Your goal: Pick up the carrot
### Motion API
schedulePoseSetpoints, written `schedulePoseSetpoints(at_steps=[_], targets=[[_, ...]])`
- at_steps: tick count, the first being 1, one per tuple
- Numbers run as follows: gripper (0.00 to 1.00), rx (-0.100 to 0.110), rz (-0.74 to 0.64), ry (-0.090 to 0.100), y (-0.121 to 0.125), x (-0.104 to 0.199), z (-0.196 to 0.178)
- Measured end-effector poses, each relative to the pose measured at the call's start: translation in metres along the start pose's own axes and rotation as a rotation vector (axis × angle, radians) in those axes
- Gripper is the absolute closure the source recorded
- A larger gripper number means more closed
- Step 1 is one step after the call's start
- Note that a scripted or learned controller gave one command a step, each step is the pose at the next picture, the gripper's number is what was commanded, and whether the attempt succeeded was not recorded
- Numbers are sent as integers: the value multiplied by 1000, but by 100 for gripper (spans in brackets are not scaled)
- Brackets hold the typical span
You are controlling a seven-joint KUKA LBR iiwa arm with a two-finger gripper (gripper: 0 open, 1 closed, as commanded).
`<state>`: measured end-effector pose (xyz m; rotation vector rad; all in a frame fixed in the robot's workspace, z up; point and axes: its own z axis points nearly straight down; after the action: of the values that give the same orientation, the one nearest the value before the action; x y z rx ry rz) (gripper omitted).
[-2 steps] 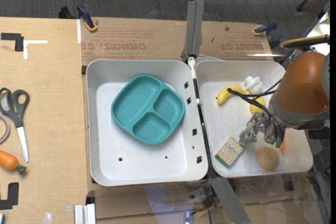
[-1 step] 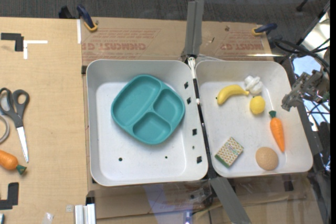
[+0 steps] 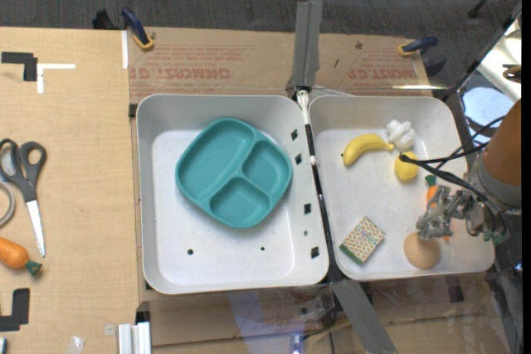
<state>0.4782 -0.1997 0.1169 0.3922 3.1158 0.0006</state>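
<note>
A small orange carrot [image 3: 431,195] lies near the right side of the right bin [image 3: 373,116], partly hidden by the gripper's body and a black cable. My gripper [image 3: 435,223] reaches in from the right and hovers just in front of the carrot. It is right above a tan round object [image 3: 421,252]. Nothing shows as held.
The right bin also holds a banana [image 3: 365,149], a white lump [image 3: 400,131], a yellow fruit [image 3: 406,167] and a green patterned packet [image 3: 362,240]. A teal divided plate [image 3: 235,172] sits in the left bin [image 3: 158,261]. Scissors [image 3: 25,182] and another orange carrot-like toy [image 3: 12,254] lie on the bench at left.
</note>
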Motion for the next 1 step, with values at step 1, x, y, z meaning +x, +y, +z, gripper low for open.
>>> schedulePoseSetpoints(at_steps=[1], targets=[[100, 0, 252, -2, 72, -1, -48]])
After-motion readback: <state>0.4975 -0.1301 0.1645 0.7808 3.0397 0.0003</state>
